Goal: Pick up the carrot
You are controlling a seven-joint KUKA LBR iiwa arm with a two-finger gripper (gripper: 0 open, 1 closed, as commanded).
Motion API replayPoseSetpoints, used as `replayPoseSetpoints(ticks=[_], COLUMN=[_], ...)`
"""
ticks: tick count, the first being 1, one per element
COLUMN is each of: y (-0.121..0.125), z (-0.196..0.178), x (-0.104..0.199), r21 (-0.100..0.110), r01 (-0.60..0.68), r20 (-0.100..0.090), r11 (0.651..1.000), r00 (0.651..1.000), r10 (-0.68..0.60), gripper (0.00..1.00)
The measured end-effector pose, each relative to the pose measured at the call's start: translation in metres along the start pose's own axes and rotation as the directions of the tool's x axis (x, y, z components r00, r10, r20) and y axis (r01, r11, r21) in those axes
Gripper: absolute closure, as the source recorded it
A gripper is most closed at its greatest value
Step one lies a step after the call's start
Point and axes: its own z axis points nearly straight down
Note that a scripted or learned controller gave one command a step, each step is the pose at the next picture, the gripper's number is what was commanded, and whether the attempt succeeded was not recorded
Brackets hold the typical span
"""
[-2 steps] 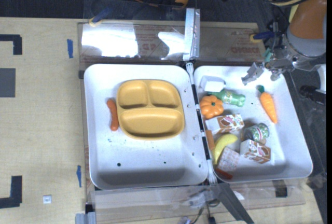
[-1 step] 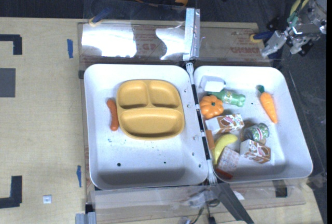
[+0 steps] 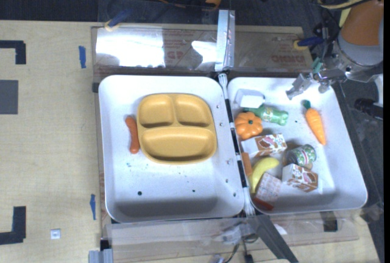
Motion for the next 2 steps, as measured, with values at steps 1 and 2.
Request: replayPoseSetpoints(ticks=[1, 2], y=[-0.015, -0.015], z=[0.083, 0.072], x=[-0.024, -0.028], r21=[-0.004, -0.008], r01=[0.038, 0.039], r20=[-0.016, -0.001], r11=[0.999, 0.999], r00=[0.999, 0.999], r10=[-0.038, -0.039], gripper=[0.0, 1.0])
